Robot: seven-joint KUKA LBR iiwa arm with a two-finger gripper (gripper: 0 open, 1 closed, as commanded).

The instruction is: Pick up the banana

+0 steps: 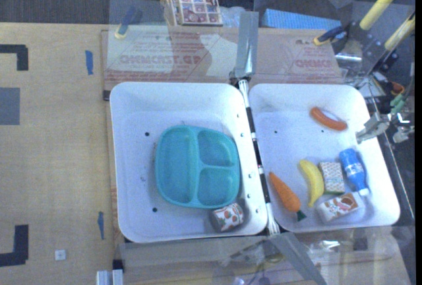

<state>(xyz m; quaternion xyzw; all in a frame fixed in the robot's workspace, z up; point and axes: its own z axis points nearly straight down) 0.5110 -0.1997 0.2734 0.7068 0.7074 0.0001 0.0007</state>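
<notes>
Camera view: on the counter [53,145] two white bins sit side by side, their inner rims touching. The banana [312,179] lies in the right bin [290,102], in its near half about midway between the left and right walls. It lies free on the bin floor with its length running from the far side to the near side and its curve bowed toward the right wall. Nothing grips it.

Just to its right, touching or nearly touching, is a small patterned box [333,176], and beyond that a blue bottle [353,171] lies close to the right wall. A milk carton [339,206] rests near the near right corner, just below the banana's near tip. A carrot [285,193] lies to the banana's left, slanted, with its green end toward the near edge. A sausage [328,119] lies apart from these, toward the far right corner.

The pincer [381,125] hangs at the right bin's right wall, about level with the sausage and well apart from the banana. It is small and blurred against clutter there, so I cannot tell whether it is wide or narrow, and nothing can be seen held in it.

The left bin [171,99] holds a teal divided plate [196,166] at its middle, and a small carton [227,216] lies at the near edge, toward the near right corner.
</notes>
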